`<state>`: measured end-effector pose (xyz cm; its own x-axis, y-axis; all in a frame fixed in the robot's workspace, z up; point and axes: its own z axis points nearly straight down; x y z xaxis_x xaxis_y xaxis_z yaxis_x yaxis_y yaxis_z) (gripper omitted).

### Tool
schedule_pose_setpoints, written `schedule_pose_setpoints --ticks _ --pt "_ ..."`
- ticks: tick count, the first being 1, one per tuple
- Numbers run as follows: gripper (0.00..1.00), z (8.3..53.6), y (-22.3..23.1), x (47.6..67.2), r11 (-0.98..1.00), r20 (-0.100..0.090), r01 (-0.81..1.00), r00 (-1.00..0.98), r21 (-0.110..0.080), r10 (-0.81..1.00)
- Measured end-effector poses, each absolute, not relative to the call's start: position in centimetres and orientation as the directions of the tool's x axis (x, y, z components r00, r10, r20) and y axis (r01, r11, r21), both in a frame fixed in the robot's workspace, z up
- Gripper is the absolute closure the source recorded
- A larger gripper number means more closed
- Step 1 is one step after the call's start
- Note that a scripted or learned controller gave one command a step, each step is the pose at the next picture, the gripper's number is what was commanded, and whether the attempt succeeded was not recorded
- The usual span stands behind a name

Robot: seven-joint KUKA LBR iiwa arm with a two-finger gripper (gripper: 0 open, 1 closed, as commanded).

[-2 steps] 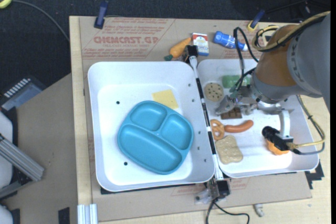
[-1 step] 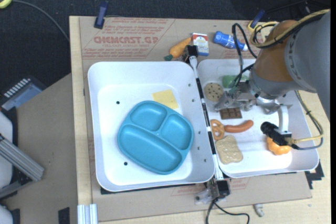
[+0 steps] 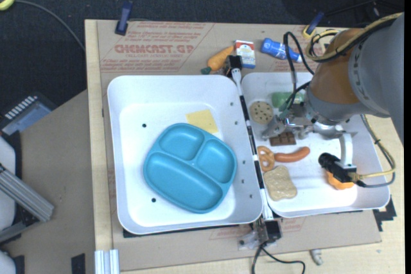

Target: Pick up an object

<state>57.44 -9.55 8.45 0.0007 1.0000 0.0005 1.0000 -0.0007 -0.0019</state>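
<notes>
My gripper (image 3: 288,126) is low over the middle of the right bin (image 3: 366,199), under the grey arm with its orange band. Just below it lies a small brown chocolate piece (image 3: 282,137). A round speckled cookie (image 3: 261,111) sits to its left and a green item (image 3: 280,99) behind it, partly hidden by the arm. Nearer the front lie a red-orange sausage (image 3: 292,154), a pretzel (image 3: 265,158) and a tan bread slice (image 3: 280,183). Nothing is visibly held.
The left bin (image 3: 122,96) holds a blue divided plate (image 3: 189,167) and a yellow cheese slice (image 3: 203,120). Behind the bins on the board lie an orange toy (image 3: 220,58), a small red-and-white carton (image 3: 244,53) and a blue can (image 3: 276,48).
</notes>
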Motion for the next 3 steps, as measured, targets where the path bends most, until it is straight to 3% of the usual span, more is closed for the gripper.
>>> schedule_pose_setpoints --ticks 1,2,3 --pt "0.0 8.5 -9.7 59.3 0.001 0.0 1.0 -0.001 0.001 1.0" --pt "0.0 8.4 -9.5 55.2 -0.001 0.001 1.0 0.001 -0.002 1.0" --pt "0.0 8.5 -10.9 57.5 0.0 -0.001 1.0 0.0 0.001 1.0"
